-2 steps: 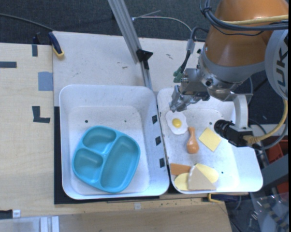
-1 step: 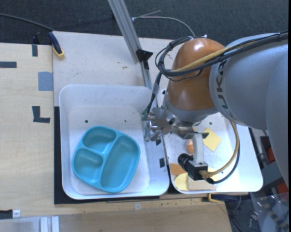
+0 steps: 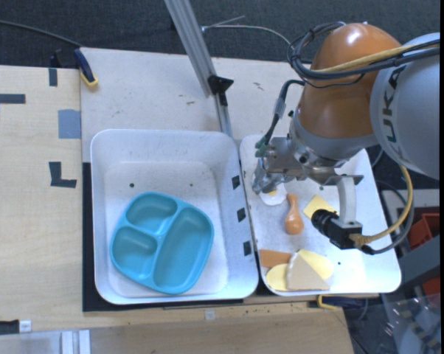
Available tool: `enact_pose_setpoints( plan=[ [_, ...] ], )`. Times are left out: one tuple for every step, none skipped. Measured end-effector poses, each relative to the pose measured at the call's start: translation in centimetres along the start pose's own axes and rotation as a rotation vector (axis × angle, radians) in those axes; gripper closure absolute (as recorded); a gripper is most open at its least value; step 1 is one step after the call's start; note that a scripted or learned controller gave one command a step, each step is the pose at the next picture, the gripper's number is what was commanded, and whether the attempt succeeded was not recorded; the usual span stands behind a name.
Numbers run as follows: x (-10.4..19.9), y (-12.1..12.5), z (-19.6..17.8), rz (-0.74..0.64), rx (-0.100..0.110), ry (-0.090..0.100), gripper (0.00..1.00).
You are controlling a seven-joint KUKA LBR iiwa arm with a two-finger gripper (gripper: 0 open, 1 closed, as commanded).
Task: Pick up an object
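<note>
Pincer (image 3: 268, 185) hanging low over far left corner of right white bin (image 3: 369, 271), jaw state unreadable; orange pear-shaped toy (image 3: 293, 217) lying just right.

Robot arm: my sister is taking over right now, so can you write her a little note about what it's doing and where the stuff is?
Gripper: down low in the right bin, near its upper left corner. Whether it is open or shut cannot be seen, and nothing shows as held.
Things in the right bin: an orange pear-shaped piece just beside the gripper, an orange wedge, a cream wedge on a yellow piece near the front edge.
Left bin: holds a blue divided plate.
Done: the arm has reached the bin.
Left: grasp one object and lift it out.
</note>
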State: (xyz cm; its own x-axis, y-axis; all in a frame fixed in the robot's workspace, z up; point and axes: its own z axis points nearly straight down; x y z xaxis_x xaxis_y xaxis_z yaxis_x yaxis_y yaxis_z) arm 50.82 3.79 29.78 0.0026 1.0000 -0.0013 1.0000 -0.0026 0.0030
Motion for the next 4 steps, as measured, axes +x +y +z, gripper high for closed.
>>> enact_pose_setpoints(
  plan=[
    [-1.9, -0.3, -1.1, -0.003, 0.003, 0.001, 1.0],
    [1.2, -2.1, 11.4, -0.005, 0.014, 0.001, 1.0],
    [1.1, -1.9, 11.0, -0.004, 0.007, 0.002, 0.0],
    [-6.3, 2.1, 2.5, 0.002, -0.006, -0.002, 0.0]
  ],
)
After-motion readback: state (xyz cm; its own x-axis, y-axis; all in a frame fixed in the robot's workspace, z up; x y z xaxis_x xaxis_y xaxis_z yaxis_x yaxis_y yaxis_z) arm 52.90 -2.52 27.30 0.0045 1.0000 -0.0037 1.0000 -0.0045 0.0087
